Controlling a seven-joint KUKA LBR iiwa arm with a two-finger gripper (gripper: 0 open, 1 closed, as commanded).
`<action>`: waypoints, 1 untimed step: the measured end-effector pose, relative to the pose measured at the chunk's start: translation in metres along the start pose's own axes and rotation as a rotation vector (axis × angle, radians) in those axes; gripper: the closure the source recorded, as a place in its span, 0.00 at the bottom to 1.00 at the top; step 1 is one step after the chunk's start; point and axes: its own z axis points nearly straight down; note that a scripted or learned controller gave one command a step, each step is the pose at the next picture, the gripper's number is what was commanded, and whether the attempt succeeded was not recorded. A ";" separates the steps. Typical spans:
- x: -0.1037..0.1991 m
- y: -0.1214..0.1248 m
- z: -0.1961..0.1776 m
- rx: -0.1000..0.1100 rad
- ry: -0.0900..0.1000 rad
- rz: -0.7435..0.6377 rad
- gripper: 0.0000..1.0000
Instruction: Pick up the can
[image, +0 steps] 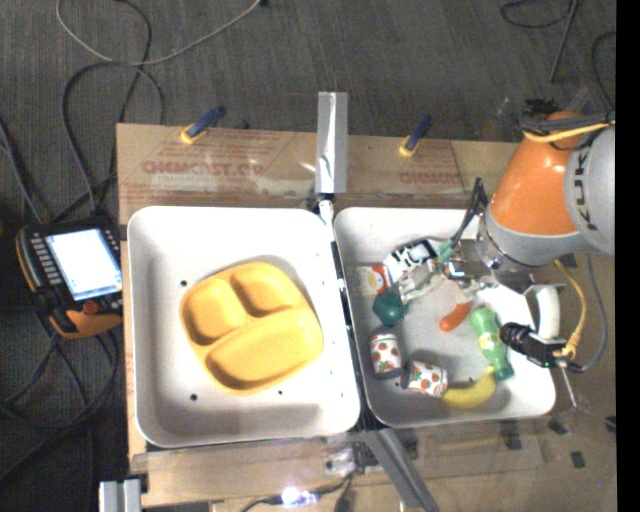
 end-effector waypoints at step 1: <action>0.011 -0.061 0.098 -0.009 -0.001 0.034 0.00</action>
